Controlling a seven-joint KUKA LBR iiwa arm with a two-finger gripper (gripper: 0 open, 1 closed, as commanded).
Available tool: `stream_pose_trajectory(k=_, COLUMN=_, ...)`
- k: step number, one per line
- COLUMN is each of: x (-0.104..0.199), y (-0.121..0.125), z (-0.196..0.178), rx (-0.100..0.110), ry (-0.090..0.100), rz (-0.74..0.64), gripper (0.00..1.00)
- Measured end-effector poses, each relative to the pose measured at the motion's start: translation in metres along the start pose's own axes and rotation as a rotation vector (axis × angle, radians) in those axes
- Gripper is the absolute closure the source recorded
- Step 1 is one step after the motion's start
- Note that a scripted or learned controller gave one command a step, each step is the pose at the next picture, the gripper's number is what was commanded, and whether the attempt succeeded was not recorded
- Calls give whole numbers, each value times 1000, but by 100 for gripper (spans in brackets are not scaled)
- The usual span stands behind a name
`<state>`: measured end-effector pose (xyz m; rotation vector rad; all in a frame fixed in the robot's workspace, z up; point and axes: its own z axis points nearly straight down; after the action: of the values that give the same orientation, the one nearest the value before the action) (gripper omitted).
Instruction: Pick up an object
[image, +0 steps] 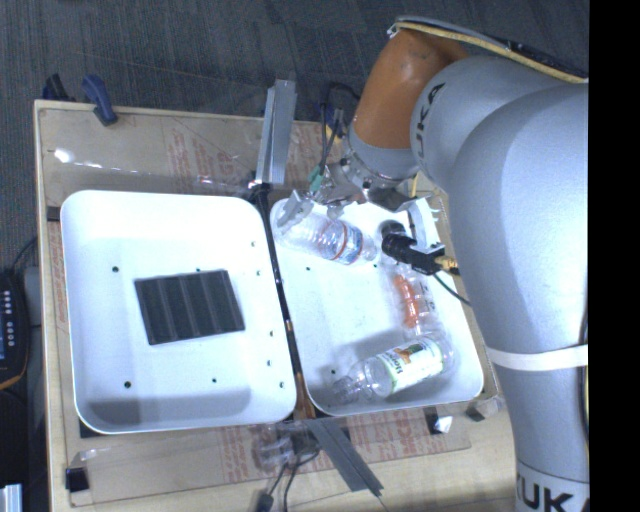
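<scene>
Nearest the camera, along the front wall of the right bin (478, 385), lies a clear bottle with a green and white label (400, 368), on its side, neck pointing toward the divider between the two bins. A little deeper into that bin, against its right wall, sits a second clear bottle with an orange label (412, 300), partly tucked under the arm's bulk. Further back, toward the bin's far left corner, a third clear bottle with a red band (330, 240) lies tilted, and right above it hangs the gripper (335, 188), low over the bin's far edge. Whether that hand is wide or narrow, I cannot tell; the wrist and cables hide it, and nothing shows clamped in it. Left of the right bin, the left bin (90, 220) carries only a dark ribbed mat (190, 305). This reads as the approach step, the pick not yet made. The likely target is the red-banded bottle just beneath the hand. Next it needs to drop squarely across the bottle's width and close; the round, slick plastic could roll or squirt out.
</scene>
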<state>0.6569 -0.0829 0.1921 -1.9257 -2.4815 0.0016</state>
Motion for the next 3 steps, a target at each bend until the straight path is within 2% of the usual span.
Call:
stream_pose_trajectory(k=1, x=-58, y=-21, z=69, rx=-28, ry=-9, rz=323, gripper=0)
stream_pose_trajectory(k=2, x=-86, y=-24, z=79, rx=-45, ry=11, rz=127, gripper=0)
stream_pose_trajectory(k=3, x=-81, y=-15, z=89, rx=-26, ry=2, rz=62, gripper=0)
